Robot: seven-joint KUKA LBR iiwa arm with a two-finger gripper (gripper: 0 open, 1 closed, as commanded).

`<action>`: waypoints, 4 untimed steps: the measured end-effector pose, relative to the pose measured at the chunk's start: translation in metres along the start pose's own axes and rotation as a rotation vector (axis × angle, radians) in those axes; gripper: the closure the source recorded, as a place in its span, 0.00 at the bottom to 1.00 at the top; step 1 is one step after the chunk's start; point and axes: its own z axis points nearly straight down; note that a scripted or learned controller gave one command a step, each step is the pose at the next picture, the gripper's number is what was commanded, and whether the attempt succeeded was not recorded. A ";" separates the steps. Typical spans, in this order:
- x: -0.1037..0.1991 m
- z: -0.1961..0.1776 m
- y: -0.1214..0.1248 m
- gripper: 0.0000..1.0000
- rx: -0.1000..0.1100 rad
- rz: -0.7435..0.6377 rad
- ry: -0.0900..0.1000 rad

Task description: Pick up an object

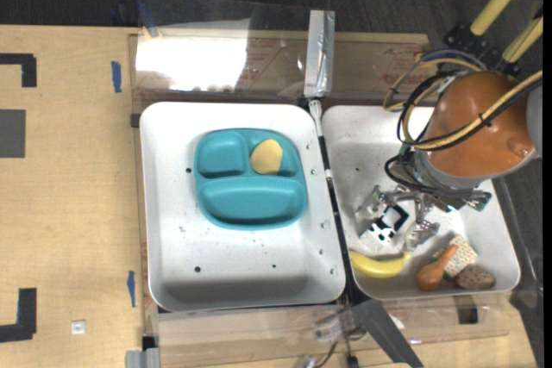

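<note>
A curved yellow plastic banana (378,264) lies at the lower edge of the right-hand shallow white bin (345,142), in the lower right of the frame. Just above it hangs the metal claw (395,220); I cannot tell how it is set. An orange carrot-shaped toy (435,267) lies just beside the banana, so a descent could catch both or nudge the banana against the wall.

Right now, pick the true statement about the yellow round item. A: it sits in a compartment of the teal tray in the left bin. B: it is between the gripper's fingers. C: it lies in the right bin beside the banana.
A: the yellow round item rests in the upper right compartment of the teal tray in the left bin.
</note>
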 end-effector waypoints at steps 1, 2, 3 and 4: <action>0.013 0.013 -0.001 0.00 0.004 -0.082 -0.005; -0.035 -0.083 -0.026 0.00 -0.001 -0.542 0.000; 0.039 0.016 0.028 0.00 -0.003 -0.766 0.002; 0.030 0.012 0.037 0.00 0.023 -1.121 -0.005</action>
